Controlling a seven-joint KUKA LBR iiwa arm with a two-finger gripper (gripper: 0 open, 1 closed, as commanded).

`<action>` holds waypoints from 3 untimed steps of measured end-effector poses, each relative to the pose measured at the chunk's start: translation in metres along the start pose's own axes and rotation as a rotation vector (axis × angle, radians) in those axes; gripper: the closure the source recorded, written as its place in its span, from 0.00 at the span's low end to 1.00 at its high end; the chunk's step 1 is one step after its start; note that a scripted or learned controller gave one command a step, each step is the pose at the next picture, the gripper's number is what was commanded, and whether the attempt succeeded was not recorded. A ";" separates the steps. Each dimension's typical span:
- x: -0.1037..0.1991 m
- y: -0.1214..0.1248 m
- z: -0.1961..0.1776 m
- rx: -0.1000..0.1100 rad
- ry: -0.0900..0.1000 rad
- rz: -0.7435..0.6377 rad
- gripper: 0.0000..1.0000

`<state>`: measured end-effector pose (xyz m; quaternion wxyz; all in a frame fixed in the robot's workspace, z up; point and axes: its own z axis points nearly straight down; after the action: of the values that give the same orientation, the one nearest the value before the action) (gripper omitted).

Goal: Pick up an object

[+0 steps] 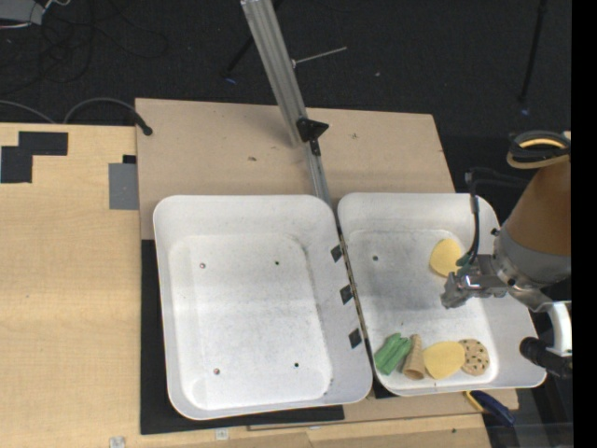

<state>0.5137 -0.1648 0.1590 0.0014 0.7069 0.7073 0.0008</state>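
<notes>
Objects: four small items lie in the right bin (401, 215), three in a row along its near edge.
Green piece (393, 353): elongated, long axis running diagonally from near-left to far-right; touching the tan cone-shaped piece (413, 357) beside it.
Yellow chip (444, 359): oval, long axis roughly left-right, just beside the cookie (475, 356) (dark specks on top).
Second yellow piece (445, 256): rounded, lying at mid-bin toward the right wall, apart from the row.
Arm (543, 220): enters from the right, wrist low over the right bin.
Gripper (457, 292): sits just nearer than the second yellow piece, well above the row.
Finger state: cannot be determined.
Left bin (247, 215): white, beside the right bin.
</notes>
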 end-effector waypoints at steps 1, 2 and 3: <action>0.002 0.000 -0.042 0.001 0.000 -0.001 1.00; 0.001 0.001 -0.095 0.000 0.000 -0.001 1.00; 0.054 -0.001 -0.094 0.006 0.004 -0.004 1.00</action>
<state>0.5124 -0.1103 0.2533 -0.0022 0.7057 0.7085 -0.0002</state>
